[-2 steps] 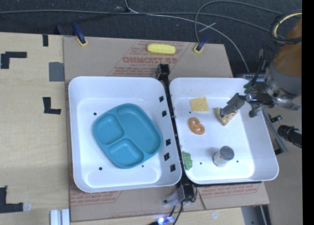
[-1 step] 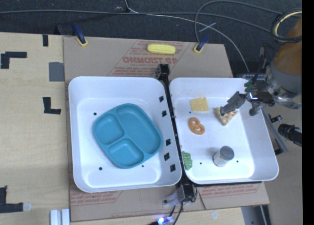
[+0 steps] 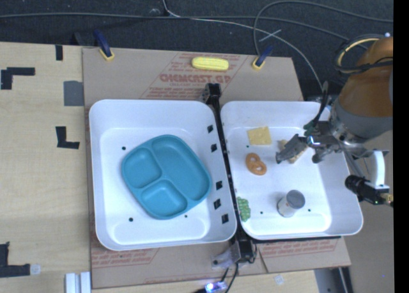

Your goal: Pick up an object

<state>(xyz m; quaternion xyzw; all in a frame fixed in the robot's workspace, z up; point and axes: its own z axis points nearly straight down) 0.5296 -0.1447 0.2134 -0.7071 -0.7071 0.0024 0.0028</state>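
Note:
In the right bin point(image 3: 339, 221) lie a yellow square piece point(image 3: 259, 135), an orange ring-shaped piece point(image 3: 256, 164), a small grey can point(image 3: 291, 203) and a green item point(image 3: 243, 208) at the bin's left wall. My gripper point(image 3: 291, 151) reaches in from the right and hangs low over the bin's middle. It is right of the orange ring and just below and to the right of the yellow square. The grey can stands nearer the front edge, apart from the gripper.
The left bin point(image 3: 102, 119) holds a blue divided plate point(image 3: 166, 175). A yellow object point(image 3: 209, 63) lies on the cardboard behind the bins. Two clamps point(image 3: 105, 48) point(image 3: 262, 58) hold the cardboard's far edge. Cables run across the dark background.

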